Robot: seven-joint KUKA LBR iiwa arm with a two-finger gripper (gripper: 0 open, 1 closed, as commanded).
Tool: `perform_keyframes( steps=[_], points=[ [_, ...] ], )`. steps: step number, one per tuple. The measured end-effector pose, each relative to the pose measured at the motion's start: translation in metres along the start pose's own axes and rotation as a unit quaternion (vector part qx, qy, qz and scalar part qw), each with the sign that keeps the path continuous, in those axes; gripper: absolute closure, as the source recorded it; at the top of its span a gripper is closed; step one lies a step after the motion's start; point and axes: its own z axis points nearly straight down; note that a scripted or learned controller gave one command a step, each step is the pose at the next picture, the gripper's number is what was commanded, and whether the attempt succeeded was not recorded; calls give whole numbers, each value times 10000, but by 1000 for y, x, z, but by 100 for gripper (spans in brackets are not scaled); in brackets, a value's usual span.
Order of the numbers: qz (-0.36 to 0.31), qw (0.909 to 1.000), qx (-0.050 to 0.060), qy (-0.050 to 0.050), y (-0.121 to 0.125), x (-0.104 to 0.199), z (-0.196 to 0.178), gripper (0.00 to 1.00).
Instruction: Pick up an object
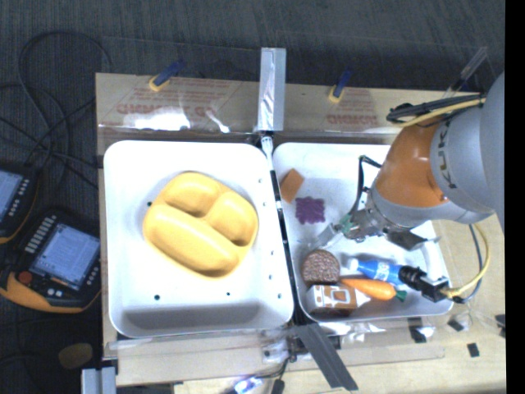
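The grey arm with its orange band reaches into the right white bin (pixel 328 161), its gripper (pixel 349 228) low near the bin's middle; whether it is wide or narrow cannot be told. Just left of it lies a purple fuzzy piece (pixel 310 210), with an orange block (pixel 290 184) above that. Along the bin's near wall sit a brown round disc (pixel 321 264), a blue-capped white bottle (pixel 377 268), an orange carrot (pixel 369 288) and a brown carton (pixel 330 299). A large yellow lumpy bread-like form (pixel 199 222) fills the left white bin (pixel 131 302).
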Motion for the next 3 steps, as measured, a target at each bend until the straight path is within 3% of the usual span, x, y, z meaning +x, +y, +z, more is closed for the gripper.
perform_keyframes(
  steps=[1, 2, 3],
  points=[
    [-1770, 9842, -2, -7, 49, -19, 1, 0],
    [-2087, 9780, -9, -11, 25, -59, 0, 0],
    [-2085, 9780, -38, -7, 27, -58, -10, 100]
  ],
)
